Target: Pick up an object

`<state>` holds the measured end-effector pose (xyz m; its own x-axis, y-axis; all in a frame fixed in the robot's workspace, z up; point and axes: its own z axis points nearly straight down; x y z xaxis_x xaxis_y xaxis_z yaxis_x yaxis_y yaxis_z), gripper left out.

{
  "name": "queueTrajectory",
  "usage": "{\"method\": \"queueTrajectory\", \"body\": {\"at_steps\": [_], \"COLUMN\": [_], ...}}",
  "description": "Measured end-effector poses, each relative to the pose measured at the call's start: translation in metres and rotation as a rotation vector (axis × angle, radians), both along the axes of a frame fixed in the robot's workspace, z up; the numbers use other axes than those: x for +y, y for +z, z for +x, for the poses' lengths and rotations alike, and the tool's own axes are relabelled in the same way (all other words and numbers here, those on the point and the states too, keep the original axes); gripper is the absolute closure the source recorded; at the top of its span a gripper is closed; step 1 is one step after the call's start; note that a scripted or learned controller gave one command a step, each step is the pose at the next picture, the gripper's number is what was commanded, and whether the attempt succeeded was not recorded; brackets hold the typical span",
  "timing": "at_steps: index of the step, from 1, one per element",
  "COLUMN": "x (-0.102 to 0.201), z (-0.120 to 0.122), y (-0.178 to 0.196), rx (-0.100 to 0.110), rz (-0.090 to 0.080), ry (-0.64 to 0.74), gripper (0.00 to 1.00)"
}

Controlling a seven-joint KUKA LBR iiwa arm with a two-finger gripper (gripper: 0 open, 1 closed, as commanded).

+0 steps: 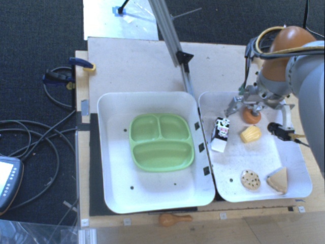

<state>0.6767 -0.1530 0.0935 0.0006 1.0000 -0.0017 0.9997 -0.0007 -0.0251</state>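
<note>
The gripper (252, 107) is seen low in the right bin (294, 187), directly over a small orange ball-like object (251, 116), which is judged to be the thing being picked; whether the fingers are spread or closed cannot be told, as they are masked by the wrist hardware from this angle, and no grasp can be claimed. For the step to be done well, the fingers should be centred on the round object so that it is not squeezed out sideways, and the yellow piece (251, 133) lying just below the gripper should be kept clear. A small carton (220, 133) with a black-and-white cow-like print lies to the gripper's lower left; no lettering on it can be read. A cookie (250, 179) and a tan wedge (278, 179) lie well below the gripper, and a green divided plate (161, 142) rests in the left bin (114, 187), far to its left.
</note>
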Motion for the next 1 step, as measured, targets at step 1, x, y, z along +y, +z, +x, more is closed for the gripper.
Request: {"method": "queueTrajectory", "body": {"at_steps": [1], "x": [-0.0017], "z": [-0.0006], "y": [0.0109], "rx": [0.003], "rz": [-0.001], "ry": [0.001], "gripper": [1.0]}}
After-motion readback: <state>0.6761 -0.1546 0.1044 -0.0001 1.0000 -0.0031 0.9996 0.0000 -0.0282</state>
